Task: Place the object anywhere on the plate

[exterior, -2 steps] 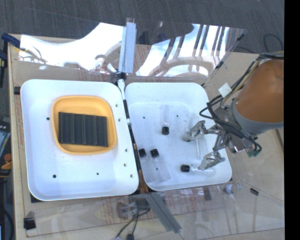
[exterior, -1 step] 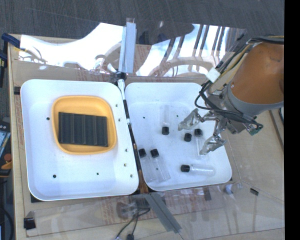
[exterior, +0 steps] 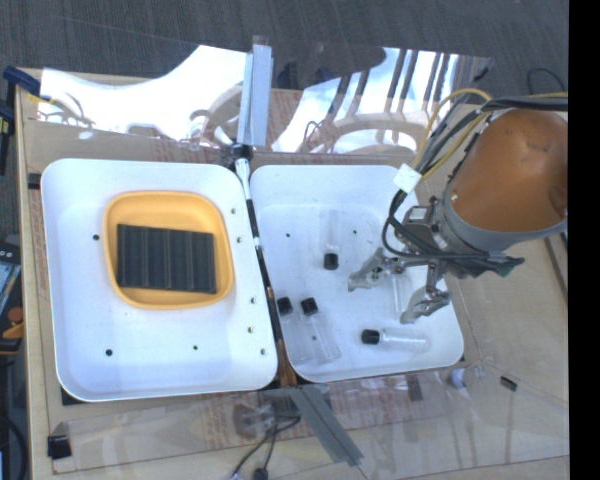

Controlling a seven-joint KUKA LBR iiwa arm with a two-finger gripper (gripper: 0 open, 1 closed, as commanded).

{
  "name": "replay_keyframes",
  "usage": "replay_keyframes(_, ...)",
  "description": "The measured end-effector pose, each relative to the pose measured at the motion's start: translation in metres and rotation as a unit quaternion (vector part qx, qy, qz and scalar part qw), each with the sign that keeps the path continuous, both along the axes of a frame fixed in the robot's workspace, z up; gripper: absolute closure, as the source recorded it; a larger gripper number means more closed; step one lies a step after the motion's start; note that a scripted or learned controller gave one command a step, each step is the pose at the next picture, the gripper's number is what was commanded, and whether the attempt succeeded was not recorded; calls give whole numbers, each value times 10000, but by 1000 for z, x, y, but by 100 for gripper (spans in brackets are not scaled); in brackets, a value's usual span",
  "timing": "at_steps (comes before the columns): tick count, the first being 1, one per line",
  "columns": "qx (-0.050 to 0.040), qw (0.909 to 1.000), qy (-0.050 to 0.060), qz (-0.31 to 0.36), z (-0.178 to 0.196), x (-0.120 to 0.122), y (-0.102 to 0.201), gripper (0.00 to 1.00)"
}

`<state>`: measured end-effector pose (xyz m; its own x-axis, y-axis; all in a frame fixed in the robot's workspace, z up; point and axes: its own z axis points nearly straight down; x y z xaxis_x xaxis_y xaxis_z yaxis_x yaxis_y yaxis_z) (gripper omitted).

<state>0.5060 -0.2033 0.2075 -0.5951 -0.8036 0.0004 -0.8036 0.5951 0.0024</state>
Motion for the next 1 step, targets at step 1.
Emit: replay_keyframes(1, 2, 9898, 2, 1426, -16, -28, -6, 0)
